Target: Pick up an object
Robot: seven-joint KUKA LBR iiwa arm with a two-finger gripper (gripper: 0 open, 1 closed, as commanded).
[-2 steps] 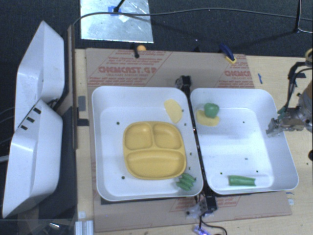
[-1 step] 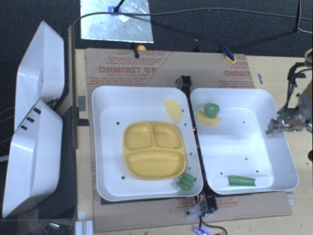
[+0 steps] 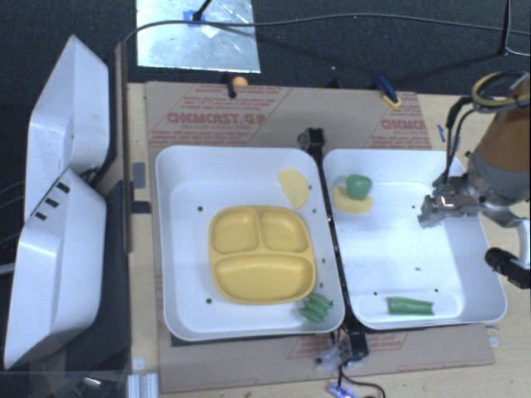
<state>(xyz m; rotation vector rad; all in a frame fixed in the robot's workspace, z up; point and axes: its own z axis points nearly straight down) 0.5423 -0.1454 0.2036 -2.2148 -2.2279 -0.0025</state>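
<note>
I see two white bins side by side on the bench. The left bin [image 3: 178,247] holds the biggest thing, a yellow tray [image 3: 261,253] with three dips in it, lying flat in the middle. The right bin [image 3: 473,264] has more bare floor, so I think it is the easier place to grab from.

The arm [image 3: 506,152] comes in from the right, and it hangs over the right side of the right bin. Its gripper [image 3: 436,210] points left, over the bin floor, with nothing between its tips that I can see. I cannot tell if the tips are apart or together (they are too small and dark for me).

Now the things I could pick. A green ball [image 3: 358,186] sits on top of a yellow piece [image 3: 352,202] at the far left of the right bin, near the wall between the bins. It is the closest thing to the gripper, so I guess that is my best try. A green bean [image 3: 410,306] lies flat by the near wall of the same bin, well apart from the gripper.

In the left bin, a pale yellow slice [image 3: 293,186] leans up the far right side. A little green bunch [image 3: 315,308] rests at the near right corner, just beside the tray. Both hug the walls, so I think they are harder to grab.
</note>
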